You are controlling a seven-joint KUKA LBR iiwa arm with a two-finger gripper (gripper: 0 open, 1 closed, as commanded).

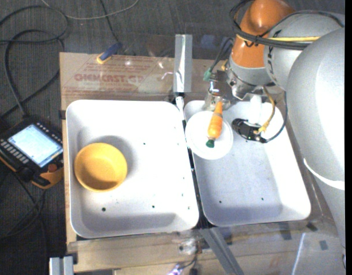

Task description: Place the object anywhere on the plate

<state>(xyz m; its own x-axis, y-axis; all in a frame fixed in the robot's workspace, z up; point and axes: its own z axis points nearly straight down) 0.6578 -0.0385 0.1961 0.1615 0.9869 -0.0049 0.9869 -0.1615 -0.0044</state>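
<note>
One fixed camera is sitting above the bench [107, 76], looking down at a slant. It is taking in both white bins whole: the left bin [158, 211] toward the frame's middle-left, the right bin [261, 199] beside it. The arm [313, 73] is crowding the frame's right side, close to the lens. Dark floor with cables [27, 33] is showing past the bench's far and left edges.
</note>
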